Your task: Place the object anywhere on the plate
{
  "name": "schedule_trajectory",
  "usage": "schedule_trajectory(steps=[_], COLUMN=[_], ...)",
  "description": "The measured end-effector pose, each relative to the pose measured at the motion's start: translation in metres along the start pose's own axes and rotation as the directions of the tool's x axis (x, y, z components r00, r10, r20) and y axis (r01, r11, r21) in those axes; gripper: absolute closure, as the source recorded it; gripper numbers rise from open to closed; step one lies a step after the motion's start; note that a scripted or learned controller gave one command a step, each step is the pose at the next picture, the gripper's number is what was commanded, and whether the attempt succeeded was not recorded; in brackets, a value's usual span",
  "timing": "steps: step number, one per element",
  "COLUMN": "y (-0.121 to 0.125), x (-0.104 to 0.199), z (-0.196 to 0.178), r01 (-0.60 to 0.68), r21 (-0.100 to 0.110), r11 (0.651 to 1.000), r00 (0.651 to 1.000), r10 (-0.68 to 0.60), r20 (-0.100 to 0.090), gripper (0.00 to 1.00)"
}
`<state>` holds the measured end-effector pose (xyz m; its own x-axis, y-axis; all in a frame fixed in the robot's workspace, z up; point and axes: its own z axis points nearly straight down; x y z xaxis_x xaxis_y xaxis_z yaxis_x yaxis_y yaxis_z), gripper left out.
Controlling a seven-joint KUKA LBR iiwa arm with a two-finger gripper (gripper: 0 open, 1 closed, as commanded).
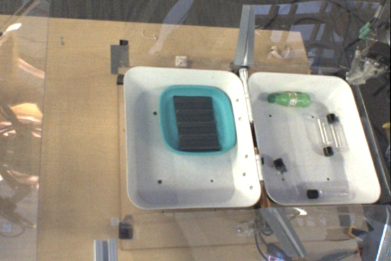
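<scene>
- You have nothing on the teal plate (197, 123) yet; the whole job is left, as far as I can judge.
- The green object (288, 99) lies in the right bin (360, 125), well apart from the plate, on the plate's right.
- You cannot tell the hand's state.
- Count: two white bins, one plate in the left bin (143, 150), one green object, one clear tube (327, 134) further right of the plate.
</scene>
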<state>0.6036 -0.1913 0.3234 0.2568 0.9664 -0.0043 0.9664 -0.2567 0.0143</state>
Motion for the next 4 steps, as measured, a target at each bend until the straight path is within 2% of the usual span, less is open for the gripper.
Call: schedule_trajectory(steps=[1, 2, 3, 4], y=[0.0, 0.001, 0.001, 0.003], x=[0.0, 0.001, 0.002, 0.002], z=[0.0, -0.011, -0.011, -0.022], r01=[0.0, 0.007, 0.007, 0.013], r21=[0.0, -0.004, -0.004, -0.008], r11=[1.0, 1.0, 1.0, 1.0], r00=[1.0, 1.0, 1.0, 1.0], r10=[0.0, -0.007, -0.007, -0.013], r20=[0.0, 0.001, 0.002, 0.003], gripper=[0.0, 1.0, 0.0, 1.0])
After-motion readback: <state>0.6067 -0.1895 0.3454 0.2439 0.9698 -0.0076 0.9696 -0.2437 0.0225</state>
